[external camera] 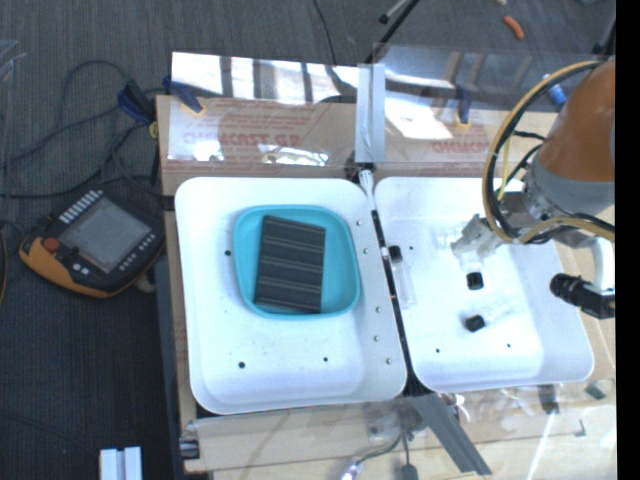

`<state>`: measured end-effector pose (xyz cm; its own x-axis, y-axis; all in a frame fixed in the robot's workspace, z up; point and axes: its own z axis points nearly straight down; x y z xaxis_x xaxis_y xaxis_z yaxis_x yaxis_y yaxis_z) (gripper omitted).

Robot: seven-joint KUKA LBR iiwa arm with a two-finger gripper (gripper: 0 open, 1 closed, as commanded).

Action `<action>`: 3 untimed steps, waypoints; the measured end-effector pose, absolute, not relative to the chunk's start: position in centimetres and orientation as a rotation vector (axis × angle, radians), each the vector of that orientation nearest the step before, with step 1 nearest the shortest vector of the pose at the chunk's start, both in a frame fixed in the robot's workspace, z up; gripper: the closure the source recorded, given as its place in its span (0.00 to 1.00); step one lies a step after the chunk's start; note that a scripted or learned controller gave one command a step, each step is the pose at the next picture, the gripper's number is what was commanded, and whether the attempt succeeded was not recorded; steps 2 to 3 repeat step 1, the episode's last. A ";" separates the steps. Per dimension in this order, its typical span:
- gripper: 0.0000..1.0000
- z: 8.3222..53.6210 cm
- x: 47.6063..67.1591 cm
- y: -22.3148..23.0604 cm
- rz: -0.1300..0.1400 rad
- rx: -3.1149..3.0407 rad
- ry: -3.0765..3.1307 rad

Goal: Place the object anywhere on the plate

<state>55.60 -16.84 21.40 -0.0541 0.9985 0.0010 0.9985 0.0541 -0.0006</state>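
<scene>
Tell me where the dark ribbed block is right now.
In the camera view, the dark ribbed block lies flat on the blue plate in the left bin, apart from the gripper over the right bin.

Dark striped block (290,262), turquoise plate (345,278)

Dark ribbed block (290,263) flat on teal plate (342,278), left bin.
</scene>
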 end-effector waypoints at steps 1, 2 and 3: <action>0.00 21.4 55.6 -16.8 -0.001 -2.160 -2.280; 0.00 21.4 55.6 -16.8 -0.001 -2.160 -2.280; 0.00 21.4 55.6 -16.8 -0.001 -2.160 -2.280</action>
